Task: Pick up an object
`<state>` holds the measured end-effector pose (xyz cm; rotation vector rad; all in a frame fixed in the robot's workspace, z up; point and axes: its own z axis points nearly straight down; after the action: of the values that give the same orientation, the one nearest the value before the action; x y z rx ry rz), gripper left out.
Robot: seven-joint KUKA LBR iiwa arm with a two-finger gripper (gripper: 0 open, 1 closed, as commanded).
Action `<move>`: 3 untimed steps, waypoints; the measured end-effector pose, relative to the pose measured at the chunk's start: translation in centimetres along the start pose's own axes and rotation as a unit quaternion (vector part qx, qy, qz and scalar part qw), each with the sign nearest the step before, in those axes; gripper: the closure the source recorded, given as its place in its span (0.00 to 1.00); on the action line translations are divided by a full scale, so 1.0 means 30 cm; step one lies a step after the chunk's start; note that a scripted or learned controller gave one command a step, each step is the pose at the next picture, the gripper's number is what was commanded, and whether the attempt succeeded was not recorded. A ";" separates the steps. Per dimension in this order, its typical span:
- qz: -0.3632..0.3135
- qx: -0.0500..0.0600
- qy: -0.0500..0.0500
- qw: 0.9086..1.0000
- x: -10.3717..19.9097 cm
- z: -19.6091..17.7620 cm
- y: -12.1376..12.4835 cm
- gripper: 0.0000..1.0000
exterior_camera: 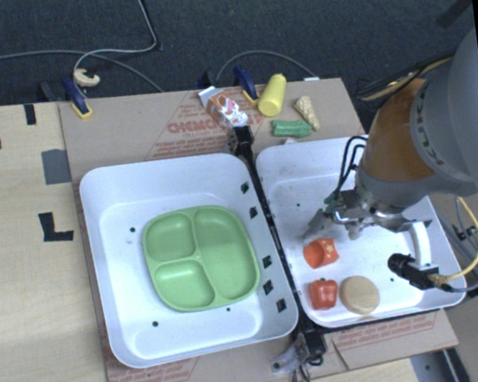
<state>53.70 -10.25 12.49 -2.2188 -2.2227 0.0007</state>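
Observation:
In the right bin (pixel 306 168) lie three small objects: a red-orange tomato-like piece (pixel 320 253), a red pepper-like piece (pixel 323 293) and a tan round bun (pixel 360 294). My gripper (pixel 330 220) hangs low in the right bin, just above and to the right of the tomato-like piece. Its grey arm with the orange band (pixel 399 147) comes in from the right. Nothing shows between the fingers.
The left bin (pixel 110 203) holds a green sectioned plate (pixel 201 257). Behind the bins on the cardboard lie a yellow bottle-like toy (pixel 272 95), a green piece (pixel 290 128), a tan piece (pixel 305 111) and a small printed packet (pixel 226 107). Cables run across the back.

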 end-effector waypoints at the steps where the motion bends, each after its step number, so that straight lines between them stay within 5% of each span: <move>1: 0.001 0.000 0.000 1.000 -0.005 0.131 -0.002 0.00; 2: 0.000 -0.001 -0.002 1.000 -0.006 0.098 0.000 1.00; 3: 0.000 0.000 -0.001 1.000 0.167 -0.198 0.219 1.00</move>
<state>60.26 -5.22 18.44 -2.2189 -2.2248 0.0014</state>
